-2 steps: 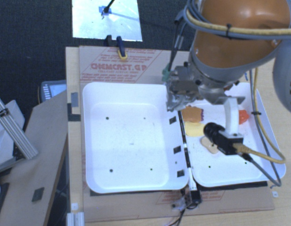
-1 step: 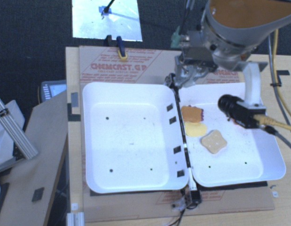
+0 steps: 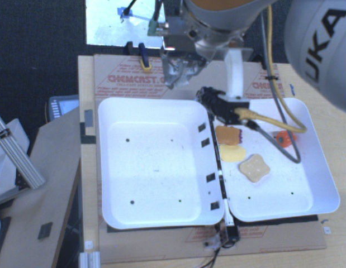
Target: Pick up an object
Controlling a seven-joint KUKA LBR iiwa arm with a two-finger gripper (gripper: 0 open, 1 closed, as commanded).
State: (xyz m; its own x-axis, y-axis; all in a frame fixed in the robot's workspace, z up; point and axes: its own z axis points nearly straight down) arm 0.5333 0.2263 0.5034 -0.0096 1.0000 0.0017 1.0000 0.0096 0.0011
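The beige toast-shaped piece (image 3: 254,168) sits nearest the camera in the right bin (image 3: 318,197), with a yellow flat piece (image 3: 233,153) just behind it and an orange-brown block (image 3: 228,135) touching that one's far edge. The gripper (image 3: 181,74) hangs up past the bins' far rim, over the cardboard sheet (image 3: 128,80). How its jaws stand I cannot tell; the blur hides them. From the jaws, the cluster lies toward the camera and off to the view's right, well apart. A small orange-red object (image 3: 284,138) lies further right, under the cables (image 3: 279,124). The left bin (image 3: 114,205) lies closer, below the jaws.
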